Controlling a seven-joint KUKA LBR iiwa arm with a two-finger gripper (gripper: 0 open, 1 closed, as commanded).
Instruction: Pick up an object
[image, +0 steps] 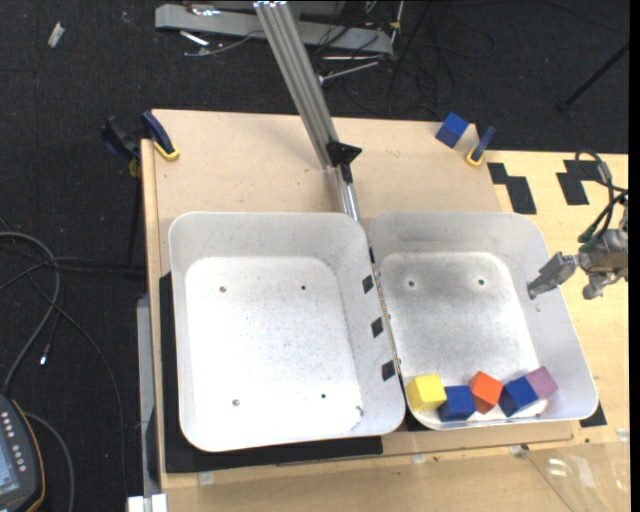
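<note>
Camera view: gripper (572, 275) sits at the right bin's (450, 235) three o'clock rim, fingers spread, nothing between them. Yellow block (427, 390), two blue blocks (458, 402), orange block (486, 389) and purple block (541, 382) crowd the six o'clock wall. Risk: tight packing against the wall may block finger entry, causing a missed grasp.

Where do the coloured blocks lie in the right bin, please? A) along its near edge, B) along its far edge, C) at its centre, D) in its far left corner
A: the yellow block, orange block and purple block sit in a row at the right bin's near edge.
</note>
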